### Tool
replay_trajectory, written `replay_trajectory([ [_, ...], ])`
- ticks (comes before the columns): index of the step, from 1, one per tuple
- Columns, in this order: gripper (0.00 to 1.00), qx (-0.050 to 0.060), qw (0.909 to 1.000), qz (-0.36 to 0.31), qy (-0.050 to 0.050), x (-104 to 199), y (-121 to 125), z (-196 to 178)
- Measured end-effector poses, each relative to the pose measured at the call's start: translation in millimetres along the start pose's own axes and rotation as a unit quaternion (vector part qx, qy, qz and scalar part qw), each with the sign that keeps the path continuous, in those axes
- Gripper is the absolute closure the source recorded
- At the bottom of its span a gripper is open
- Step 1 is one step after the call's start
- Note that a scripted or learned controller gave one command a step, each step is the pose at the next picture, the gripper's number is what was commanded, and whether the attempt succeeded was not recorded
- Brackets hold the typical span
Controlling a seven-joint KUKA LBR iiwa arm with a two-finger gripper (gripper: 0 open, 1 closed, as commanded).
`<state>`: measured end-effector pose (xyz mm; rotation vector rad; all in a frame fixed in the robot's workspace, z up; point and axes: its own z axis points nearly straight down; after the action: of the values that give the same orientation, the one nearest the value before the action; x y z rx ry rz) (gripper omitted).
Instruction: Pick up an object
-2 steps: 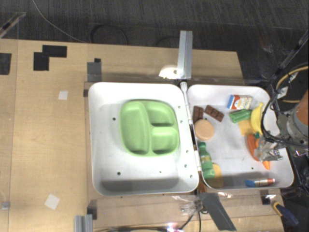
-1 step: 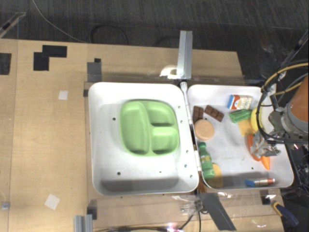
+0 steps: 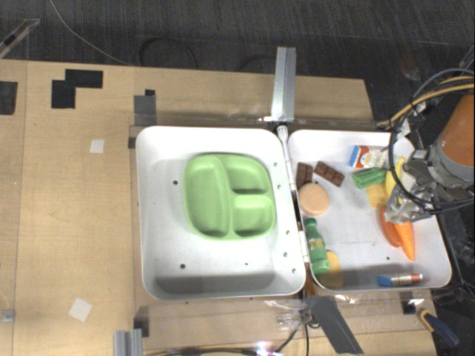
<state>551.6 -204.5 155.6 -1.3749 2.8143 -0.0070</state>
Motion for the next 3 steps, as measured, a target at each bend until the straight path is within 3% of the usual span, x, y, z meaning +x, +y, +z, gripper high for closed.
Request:
replay_trajectory([
  [1, 0.0, 0.0, 1.0, 0.0, 0.0, 0, 0, 0],
  [2, 0.0, 0.003, 0.9996, -0.027, 0.0, 23, 27, 65],
  [3, 0.0, 0.006, 0.9948, -0.102, -0.002, 37, 45, 64],
])
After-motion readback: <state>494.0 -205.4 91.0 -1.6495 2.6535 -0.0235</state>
